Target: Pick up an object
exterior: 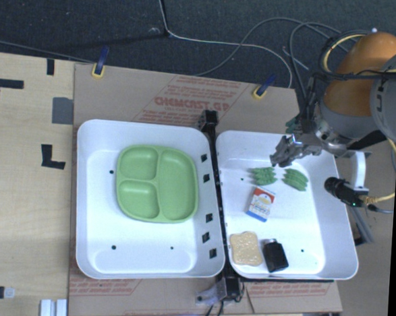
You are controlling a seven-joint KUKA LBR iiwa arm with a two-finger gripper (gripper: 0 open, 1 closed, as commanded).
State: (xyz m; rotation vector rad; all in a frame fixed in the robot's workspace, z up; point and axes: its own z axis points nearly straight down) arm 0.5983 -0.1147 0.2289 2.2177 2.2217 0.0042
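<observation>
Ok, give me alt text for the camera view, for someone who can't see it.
A grey robot arm's gripper hangs over the right bin, just above two green leafy pieces; the bin also has a small carton, a tan sponge and a black block. The left bin holds a green divided plate.

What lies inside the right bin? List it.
The right bin holds two green leafy pieces, a small carton, a tan sponge and a black block. The end effector covers the back part.
</observation>
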